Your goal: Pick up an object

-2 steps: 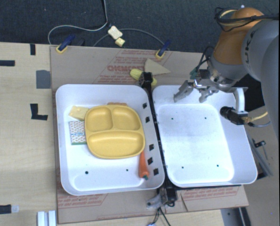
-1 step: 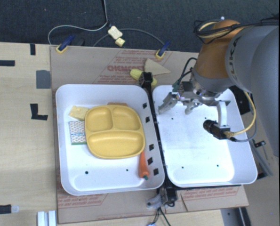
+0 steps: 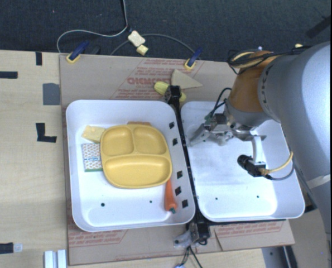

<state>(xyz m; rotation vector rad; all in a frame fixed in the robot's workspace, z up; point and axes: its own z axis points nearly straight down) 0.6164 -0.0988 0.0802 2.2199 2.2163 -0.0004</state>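
One gripper [image 3: 202, 134] hangs open and empty over the right bin [image 3: 238, 200]; go left and close slowly on the carrot [image 3: 169, 196].

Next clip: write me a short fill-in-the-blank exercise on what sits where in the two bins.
1. The yellow divided plate lies in the ____ bin.
2. The carrot lies along that bin's ____ edge.
3. The gripper hovers over the ____ bin.
4. The plate has ____ compartments.

Missing words: left; right; right; three
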